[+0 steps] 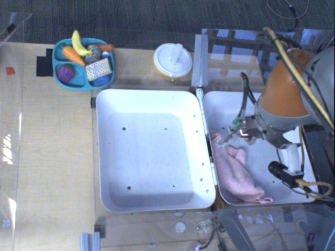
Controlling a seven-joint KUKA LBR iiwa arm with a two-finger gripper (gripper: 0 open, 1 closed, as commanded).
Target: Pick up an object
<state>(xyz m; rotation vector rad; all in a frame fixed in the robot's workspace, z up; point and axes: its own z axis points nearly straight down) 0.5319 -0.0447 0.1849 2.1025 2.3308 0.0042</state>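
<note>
- Claw (230,136) first: from the overhead camera we see it at the right of the frame, low inside the right bin (225,104), its tip just above the upper end of the pink cloth (235,174). We cannot tell its state, since the tip is small and blurred against the white wall.
- We find the pink cloth lying crumpled along the left side of the right bin, running from mid-height down to the lower right corner, close to the wall that divides the two bins.
- We judge the cloth light, soft and limp: it should fold and drape when lifted, not slip, and nothing about it is fragile. A pinch on a raised fold near its upper end, just beneath the claw, looks the surest hold to us; a flat patch may give nothing to grip.
- We note the bin floor is smooth white plastic, so the cloth may slide before a fold is caught.
- We see the left bin (104,156) at the centre of the frame, with a white floor and shallow walls.
- Room is tight on the right: the arm (282,93) and its dangling cables (245,95) crowd that bin, and the dividing wall sits near the cloth.
- On the wooden counter (52,156), upper left, we see a blue tray (58,82) of toy food, and a white lidded tub (173,60) at top centre, both well apart from the cloth.
</note>
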